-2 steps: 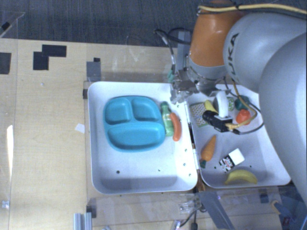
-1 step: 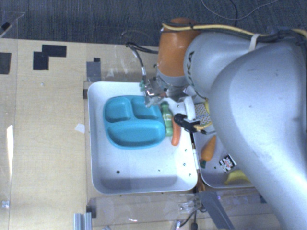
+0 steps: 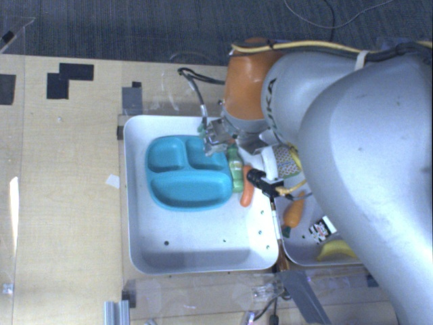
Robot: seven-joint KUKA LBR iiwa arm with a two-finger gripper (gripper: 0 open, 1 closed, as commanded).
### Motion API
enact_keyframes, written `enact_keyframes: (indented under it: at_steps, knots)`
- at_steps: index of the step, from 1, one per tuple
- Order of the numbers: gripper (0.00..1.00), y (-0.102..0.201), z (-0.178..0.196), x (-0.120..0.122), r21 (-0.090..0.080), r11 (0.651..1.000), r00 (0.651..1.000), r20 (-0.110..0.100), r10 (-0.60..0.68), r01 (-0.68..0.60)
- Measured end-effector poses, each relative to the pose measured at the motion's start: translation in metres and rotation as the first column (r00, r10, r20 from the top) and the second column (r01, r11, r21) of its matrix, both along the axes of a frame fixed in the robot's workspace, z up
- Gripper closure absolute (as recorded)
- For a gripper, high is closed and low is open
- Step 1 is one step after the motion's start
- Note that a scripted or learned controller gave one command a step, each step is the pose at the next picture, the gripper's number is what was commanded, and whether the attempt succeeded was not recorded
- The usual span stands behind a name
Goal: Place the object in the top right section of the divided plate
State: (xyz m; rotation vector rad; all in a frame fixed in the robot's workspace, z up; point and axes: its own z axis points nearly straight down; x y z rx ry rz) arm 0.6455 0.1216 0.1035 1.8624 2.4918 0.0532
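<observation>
Camera view showed the claw (image 3: 215,139) hanging over the blue divided plate's (image 3: 188,175) top right section; I couldn't tell its state. A green object (image 3: 235,169) lay just right, long axis along the plate's edge.

Big arm hides a lot

The grey arm (image 3: 352,147) covers most of the right bin (image 3: 301,252) and is cut off at the picture's edge. The blue plate's (image 3: 186,175) top right corner is partly hidden.
</observation>
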Motion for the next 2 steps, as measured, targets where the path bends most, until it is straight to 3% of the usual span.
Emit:
enact_keyframes:
  at_steps: [1, 2]
  knots:
    - [1.0, -0.009, 0.092, -0.008, -0.009, 0.993, 0.993, -0.042, -0.114, 0.114]
    - [1.0, -0.079, 0.085, 0.024, -0.01, 0.981, 0.98, -0.043, -0.194, 0.194]
